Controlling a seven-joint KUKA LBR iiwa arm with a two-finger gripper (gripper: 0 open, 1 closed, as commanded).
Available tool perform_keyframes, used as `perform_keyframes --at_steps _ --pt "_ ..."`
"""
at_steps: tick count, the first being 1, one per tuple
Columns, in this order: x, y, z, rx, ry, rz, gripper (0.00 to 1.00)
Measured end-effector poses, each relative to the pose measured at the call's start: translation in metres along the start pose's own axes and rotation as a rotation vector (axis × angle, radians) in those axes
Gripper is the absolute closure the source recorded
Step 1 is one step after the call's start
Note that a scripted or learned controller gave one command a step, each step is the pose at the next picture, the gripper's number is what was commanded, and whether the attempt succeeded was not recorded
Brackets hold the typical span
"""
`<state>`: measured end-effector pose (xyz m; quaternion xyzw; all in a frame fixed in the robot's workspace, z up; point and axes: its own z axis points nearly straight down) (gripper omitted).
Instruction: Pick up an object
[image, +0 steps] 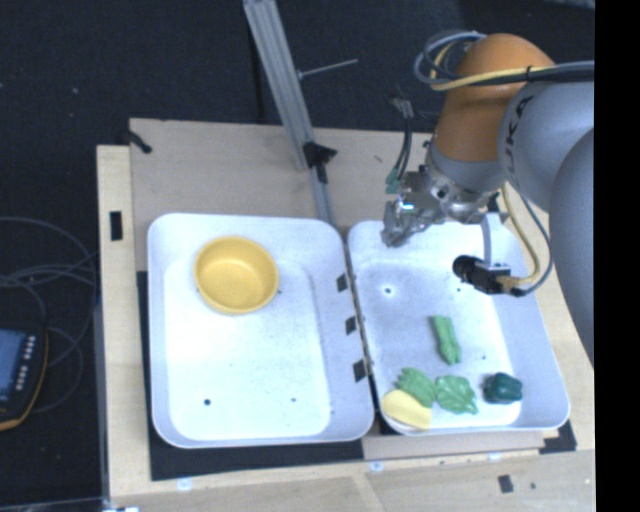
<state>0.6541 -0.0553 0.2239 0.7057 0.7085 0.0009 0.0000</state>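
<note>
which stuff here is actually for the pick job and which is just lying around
For the job: gripper above the right bin's far left corner; candidates in the right bin: green oblong piece, two leafy green pieces, dark green piece, yellow piece.

Lying about: yellow bowl in the left bin, handheld device off the bench.

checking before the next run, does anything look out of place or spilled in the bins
Nothing stands out. The yellow bowl sits upright in the left bin, and the green pieces and the yellow piece lie inside the right bin. Nothing is spilled onto the bench.
</note>
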Motion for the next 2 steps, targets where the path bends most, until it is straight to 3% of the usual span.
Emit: perform_keyframes --at_steps 2 --pt "0.109 -0.006 -0.026 0.000 0.000 0.000 1.00"
